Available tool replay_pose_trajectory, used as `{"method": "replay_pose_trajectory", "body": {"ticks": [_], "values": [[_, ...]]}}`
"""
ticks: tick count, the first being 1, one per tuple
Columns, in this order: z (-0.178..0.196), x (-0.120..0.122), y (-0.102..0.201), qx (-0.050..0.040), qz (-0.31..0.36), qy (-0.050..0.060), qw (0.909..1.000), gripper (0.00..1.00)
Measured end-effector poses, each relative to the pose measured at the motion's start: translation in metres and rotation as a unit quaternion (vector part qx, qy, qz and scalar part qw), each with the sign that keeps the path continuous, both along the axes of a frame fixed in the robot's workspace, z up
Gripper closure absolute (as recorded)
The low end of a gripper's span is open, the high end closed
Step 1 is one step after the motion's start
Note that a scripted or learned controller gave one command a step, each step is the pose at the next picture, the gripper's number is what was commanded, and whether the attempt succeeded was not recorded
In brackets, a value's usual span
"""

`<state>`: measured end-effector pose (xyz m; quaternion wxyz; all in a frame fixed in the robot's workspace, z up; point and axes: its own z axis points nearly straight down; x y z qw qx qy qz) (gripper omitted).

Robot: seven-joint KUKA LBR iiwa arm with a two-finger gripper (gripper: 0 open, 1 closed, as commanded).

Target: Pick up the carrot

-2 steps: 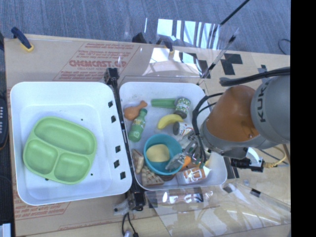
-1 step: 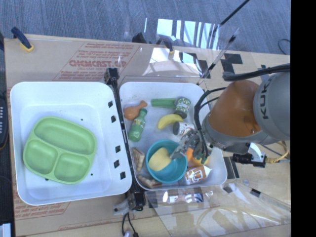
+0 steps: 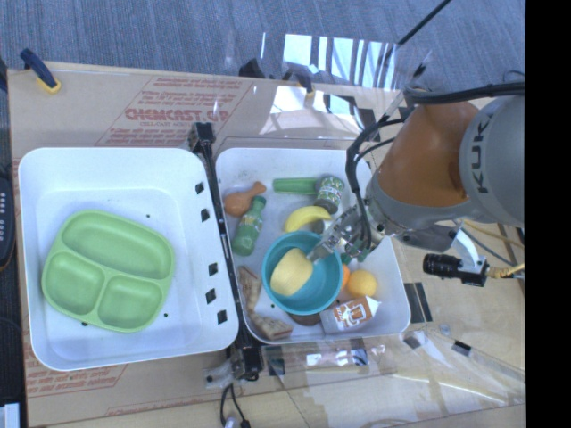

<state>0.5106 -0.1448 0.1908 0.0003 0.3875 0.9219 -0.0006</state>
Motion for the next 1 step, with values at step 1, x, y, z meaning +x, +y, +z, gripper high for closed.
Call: {"method": "replay_pose_trajectory", "body": {"ticks": [1], "values": [[0.0026, -0.0048, 0.0562, -0.0032, -0.219, -0.001, 0.9757, 1.00]]}}
